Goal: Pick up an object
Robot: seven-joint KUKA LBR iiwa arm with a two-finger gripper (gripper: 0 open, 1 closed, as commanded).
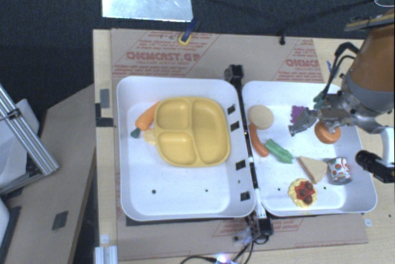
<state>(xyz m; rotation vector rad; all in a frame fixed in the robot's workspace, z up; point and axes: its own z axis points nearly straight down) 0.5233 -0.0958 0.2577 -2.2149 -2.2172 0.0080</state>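
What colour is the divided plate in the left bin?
Pale yellow; the divided plate shows plainly in the camera view.

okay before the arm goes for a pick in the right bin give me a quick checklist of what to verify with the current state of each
1. Claw is over the right bin: ok.
2. Claw open or shut: cannot tell, too blurred.
3. Anything already held: cannot tell; the purple grapes and the orange piece sit right beside it.
4. Graspable targets lie apart from each other: ok for the small can, the pizza slice and the round bun.
5. Hot dog and green piece are separate: not ok, they touch.
6. Yellow divided plate in the left bin is out of the arm's way: ok.
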